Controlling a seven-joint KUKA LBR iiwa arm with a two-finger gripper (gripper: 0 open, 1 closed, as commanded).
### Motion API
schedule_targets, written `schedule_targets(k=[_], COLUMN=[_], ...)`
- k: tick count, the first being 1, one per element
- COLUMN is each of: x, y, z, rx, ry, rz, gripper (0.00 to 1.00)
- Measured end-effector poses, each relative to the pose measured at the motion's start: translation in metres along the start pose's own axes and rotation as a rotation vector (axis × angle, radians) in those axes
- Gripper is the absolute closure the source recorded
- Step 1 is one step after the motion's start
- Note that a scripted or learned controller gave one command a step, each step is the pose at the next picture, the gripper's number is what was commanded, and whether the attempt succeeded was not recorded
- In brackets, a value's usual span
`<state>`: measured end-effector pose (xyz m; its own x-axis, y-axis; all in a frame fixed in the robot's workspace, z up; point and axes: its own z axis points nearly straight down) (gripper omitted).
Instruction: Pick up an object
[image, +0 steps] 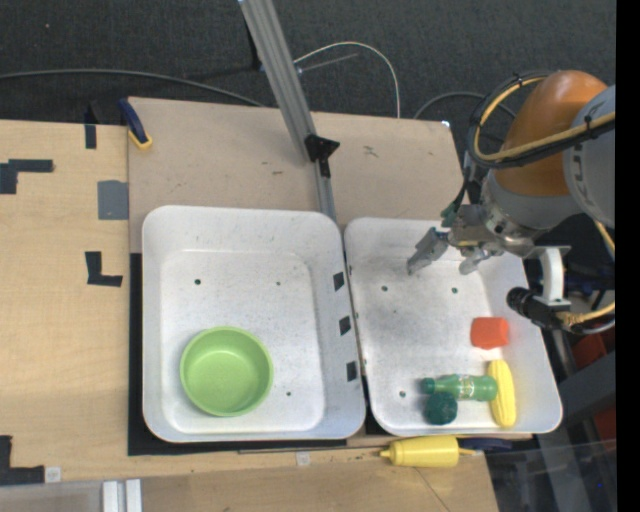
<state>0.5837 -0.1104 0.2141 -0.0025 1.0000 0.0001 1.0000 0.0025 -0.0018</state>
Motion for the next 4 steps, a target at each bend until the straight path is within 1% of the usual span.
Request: schedule_targets(k=[1,2,3,4], x=[0.0,-0.008,-0.009,-0.008], y=[0.0,0.002,0.003,0.003], z=[0.0,0.059,0.123,0.126], rx=[0.0,0.005,0.007,0.0], ry=[0.0,-0.001,0.0,-0.001], rz=[0.0,0.002,0.001,0.001], gripper=[0.0,0.0,0.0,0.0])
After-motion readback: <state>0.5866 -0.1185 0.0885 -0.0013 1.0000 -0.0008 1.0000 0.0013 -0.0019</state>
